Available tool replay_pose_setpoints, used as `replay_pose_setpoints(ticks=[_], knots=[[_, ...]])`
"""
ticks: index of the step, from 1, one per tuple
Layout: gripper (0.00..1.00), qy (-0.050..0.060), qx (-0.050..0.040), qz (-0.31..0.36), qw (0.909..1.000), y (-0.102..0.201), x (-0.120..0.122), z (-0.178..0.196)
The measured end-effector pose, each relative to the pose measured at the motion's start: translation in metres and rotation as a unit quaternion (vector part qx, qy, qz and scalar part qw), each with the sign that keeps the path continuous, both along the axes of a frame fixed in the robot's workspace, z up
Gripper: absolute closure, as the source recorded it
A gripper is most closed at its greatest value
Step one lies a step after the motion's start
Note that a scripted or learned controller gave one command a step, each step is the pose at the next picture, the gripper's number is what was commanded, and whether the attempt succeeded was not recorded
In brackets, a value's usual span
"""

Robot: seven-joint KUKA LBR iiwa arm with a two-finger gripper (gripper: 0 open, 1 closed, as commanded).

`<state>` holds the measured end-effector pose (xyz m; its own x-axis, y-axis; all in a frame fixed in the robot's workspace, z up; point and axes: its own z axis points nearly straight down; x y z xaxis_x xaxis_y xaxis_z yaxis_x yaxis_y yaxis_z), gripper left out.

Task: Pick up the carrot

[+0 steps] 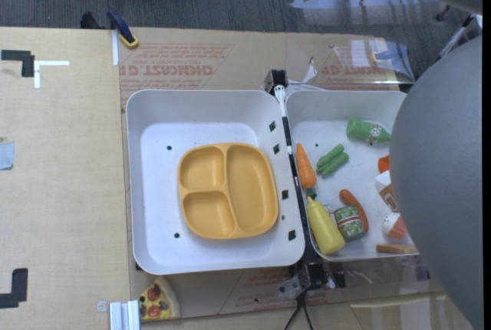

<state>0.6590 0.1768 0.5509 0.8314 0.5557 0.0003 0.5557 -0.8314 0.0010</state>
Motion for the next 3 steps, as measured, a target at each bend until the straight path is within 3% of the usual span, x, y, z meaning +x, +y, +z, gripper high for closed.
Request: replay_pose_setpoints(ticks=[1,2,3], knots=[[1.0,0.0,0.0007,0.001,1.0,0.0,0.0007,0.0087],[0.0,0.0,0.0006,0.0,1.0,-0.0005,0.0006,0.0091],[1.0,-0.001,0.0014,0.002,1.0,0.0003,0.0012,0.0175]])
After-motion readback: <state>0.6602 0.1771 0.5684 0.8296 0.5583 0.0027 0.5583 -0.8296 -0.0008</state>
